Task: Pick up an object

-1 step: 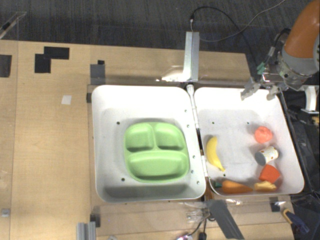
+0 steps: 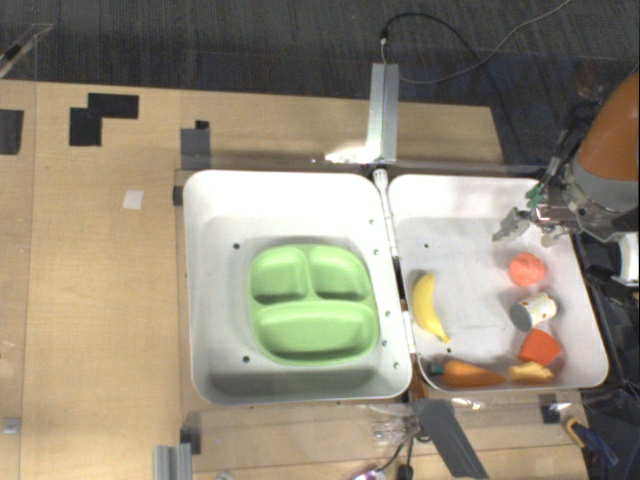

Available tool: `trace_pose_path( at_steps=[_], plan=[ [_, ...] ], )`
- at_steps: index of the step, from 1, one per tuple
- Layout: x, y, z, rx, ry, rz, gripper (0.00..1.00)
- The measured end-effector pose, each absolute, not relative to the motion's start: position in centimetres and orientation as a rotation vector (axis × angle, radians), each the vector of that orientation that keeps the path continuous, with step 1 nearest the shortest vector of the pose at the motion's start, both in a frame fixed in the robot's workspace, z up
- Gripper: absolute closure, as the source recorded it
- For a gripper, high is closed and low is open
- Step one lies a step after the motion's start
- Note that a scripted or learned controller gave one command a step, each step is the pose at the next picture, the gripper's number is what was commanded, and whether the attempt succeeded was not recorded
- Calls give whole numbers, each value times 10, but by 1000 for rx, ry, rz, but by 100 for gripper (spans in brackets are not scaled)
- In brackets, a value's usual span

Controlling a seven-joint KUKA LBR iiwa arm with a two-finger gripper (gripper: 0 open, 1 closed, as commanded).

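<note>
The left bin (image 2: 210,268) holds a green divided tray (image 2: 312,303). The right bin (image 2: 450,218) holds a curved yellow banana (image 2: 428,308), a carrot (image 2: 470,374), an orange block (image 2: 540,347) and a pink ball (image 2: 527,269). Above the ball, the gripper (image 2: 530,223) hangs with fingers spread, holding nothing.

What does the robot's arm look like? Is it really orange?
Partly! The arm has a rounded orange band, with grey metal below it at the wrist. The gripper at its tip is small, made of grey metal with thin pointed fingers. There's a tiny green spot near the wrist, and dark cables run beside the arm.
</note>
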State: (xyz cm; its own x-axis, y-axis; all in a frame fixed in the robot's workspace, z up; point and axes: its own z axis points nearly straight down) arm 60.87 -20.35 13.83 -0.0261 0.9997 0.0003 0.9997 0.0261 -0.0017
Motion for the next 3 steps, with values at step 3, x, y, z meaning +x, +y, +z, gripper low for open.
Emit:
trace_pose_path(
  at_steps=[3],
  plan=[
    [554, -205, 92, -2044, -2387, -3, 0]
  ],
)
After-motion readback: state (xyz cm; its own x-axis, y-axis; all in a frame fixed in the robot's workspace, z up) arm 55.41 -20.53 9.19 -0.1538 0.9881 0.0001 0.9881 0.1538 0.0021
